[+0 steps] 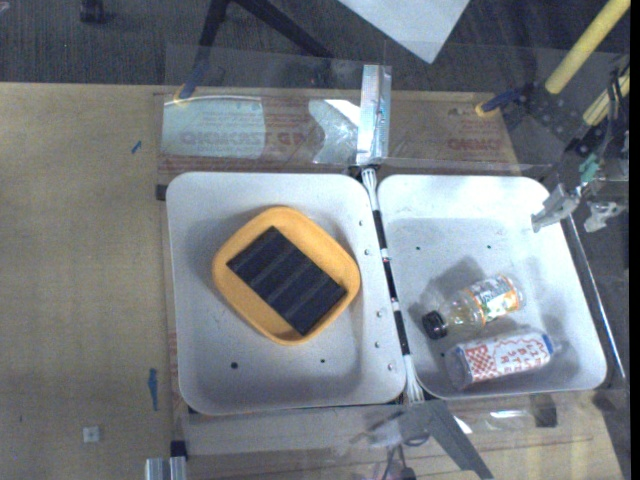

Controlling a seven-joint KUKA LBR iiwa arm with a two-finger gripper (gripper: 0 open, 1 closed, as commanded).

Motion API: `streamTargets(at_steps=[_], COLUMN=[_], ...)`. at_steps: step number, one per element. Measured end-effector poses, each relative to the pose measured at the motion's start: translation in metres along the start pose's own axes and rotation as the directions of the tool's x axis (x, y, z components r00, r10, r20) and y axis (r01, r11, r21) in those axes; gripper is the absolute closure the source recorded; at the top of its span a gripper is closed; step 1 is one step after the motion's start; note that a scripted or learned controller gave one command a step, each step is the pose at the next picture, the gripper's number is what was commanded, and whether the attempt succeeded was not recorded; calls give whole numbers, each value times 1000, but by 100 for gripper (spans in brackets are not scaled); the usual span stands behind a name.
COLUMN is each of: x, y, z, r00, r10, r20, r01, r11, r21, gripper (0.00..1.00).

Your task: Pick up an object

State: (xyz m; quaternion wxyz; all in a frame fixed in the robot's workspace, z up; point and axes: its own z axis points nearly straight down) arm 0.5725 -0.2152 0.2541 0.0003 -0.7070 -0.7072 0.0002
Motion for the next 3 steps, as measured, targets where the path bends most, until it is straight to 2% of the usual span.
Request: streamTargets(at_steps=[1, 2, 3], x=[0, 45, 48], y=[0, -51, -89], z=[0, 126, 166], r00=[1000, 998, 989], r10=[0, -58, -150], r20=[0, 2, 4], r01=[0, 58, 150], r11=[1000, 998, 989], r21=[0, -4, -14], gripper=[0, 0, 0])
